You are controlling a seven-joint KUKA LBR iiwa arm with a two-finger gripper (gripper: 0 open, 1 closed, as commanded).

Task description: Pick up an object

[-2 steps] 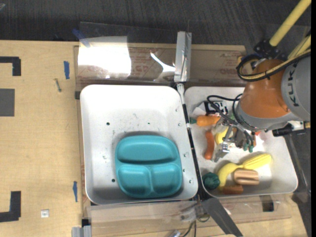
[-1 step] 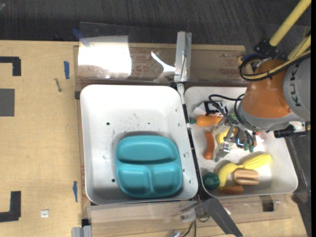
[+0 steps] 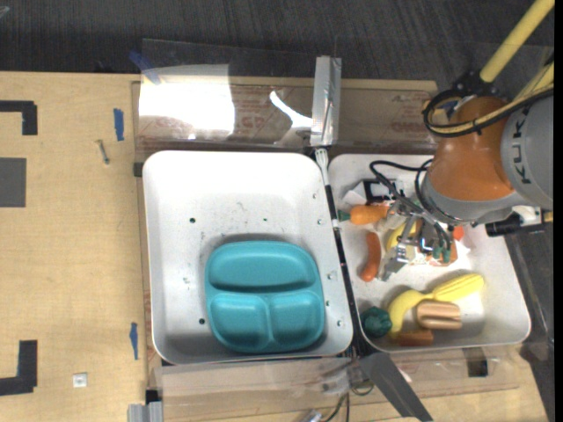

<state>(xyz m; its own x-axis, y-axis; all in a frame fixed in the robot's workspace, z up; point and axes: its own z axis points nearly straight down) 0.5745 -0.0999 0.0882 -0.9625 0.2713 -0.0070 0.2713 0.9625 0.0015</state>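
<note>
My gripper (image 3: 406,243) hangs low over the middle of the right bin (image 3: 515,310), below the orange wrist band. Directly left of it lie an orange carrot-like piece (image 3: 368,214) and a red sausage-shaped piece (image 3: 372,258). Toward the front of the bin are a yellow corn cob (image 3: 459,285), a yellow banana (image 3: 403,307), a tan hot dog bun (image 3: 438,314) and a dark green broccoli piece (image 3: 377,322). A small multicoloured object (image 3: 442,246) sits close to the gripper's right side, partly hidden by it.
A teal divided tray (image 3: 264,295) fills the front half of the left bin (image 3: 176,192). A metal divider post (image 3: 325,104) stands behind the wall between the bins. Black cables (image 3: 387,172) loop over the right bin's back edge.
</note>
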